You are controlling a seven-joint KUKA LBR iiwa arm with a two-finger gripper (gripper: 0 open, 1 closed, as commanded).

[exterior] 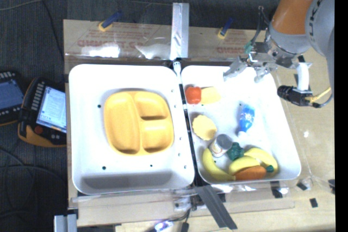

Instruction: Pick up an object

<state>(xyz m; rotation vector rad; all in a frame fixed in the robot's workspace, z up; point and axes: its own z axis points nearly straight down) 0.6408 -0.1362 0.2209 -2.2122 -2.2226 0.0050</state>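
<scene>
The surface (304, 133) is sitting on dark carpet and carrying two white bins side by side. Taking the right bin (283, 122) as the landmark: the left bin (81, 133) is lying just beside it on the left, holding a yellow divided tray (138, 121). A handheld controller (44, 112) is lying on the carpet well off to the left, and clear plastic bags (130, 46) are resting on cardboard beyond the bins. Inside the right bin, a red-orange piece (192, 94) and a pale yellow block (210, 95) are touching near its far left corner, a blue bottle (245, 118) is lying near its middle, and bananas (239, 164) are crowding its near edge. The pincer (246, 71) is hovering over the far rim of the right bin with its fingers spread apart and nothing between them.
</scene>
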